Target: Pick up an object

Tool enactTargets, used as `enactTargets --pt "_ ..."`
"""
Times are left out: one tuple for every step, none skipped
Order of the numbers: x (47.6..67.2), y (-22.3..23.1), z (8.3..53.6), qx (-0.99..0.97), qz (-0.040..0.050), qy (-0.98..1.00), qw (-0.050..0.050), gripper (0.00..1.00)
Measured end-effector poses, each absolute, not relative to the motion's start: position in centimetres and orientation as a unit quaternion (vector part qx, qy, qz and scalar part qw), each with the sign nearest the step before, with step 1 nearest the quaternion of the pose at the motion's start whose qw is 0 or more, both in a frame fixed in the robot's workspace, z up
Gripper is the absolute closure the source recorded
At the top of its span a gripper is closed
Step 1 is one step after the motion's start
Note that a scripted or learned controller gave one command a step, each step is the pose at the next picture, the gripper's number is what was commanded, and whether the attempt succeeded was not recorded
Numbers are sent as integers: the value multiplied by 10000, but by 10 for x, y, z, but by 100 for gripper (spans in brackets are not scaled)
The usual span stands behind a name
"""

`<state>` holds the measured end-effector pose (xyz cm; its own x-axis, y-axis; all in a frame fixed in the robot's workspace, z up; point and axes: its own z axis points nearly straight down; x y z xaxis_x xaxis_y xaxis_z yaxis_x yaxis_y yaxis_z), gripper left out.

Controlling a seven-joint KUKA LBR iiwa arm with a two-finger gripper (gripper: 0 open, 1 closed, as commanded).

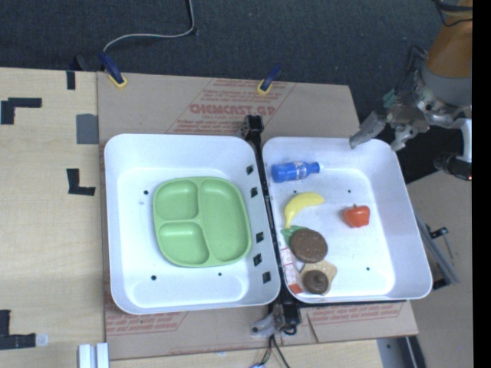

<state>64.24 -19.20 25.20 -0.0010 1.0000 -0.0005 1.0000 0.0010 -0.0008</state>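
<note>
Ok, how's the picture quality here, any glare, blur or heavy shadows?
In the camera view the light is even and soft: the white bins look bright, close to washed out, and hold only faint shadows; the green tray, blue bottle and banana are fairly sharp; the end effector at the right bin's far corner looks soft and slightly blurred.

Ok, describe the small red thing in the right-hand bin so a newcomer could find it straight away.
Start at the right white bin, the one without the green divided plate. Along its left side lie a blue plastic bottle, a yellow banana and round brown pieces. The small red pepper-like toy sits alone to their right, the only red item, touching nothing.
</note>
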Motion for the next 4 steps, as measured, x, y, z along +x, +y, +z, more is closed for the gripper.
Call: enactTargets --pt "614 -224 143 -7072 14 -7070 15 0" --pt "568 -203 87 -7069 -2 -7073 -9 0" --pt "569 -204 97 -7069 -5 -7073 -29 100" --pt "638 -145 88 -7063 -21 -7079 -28 100"
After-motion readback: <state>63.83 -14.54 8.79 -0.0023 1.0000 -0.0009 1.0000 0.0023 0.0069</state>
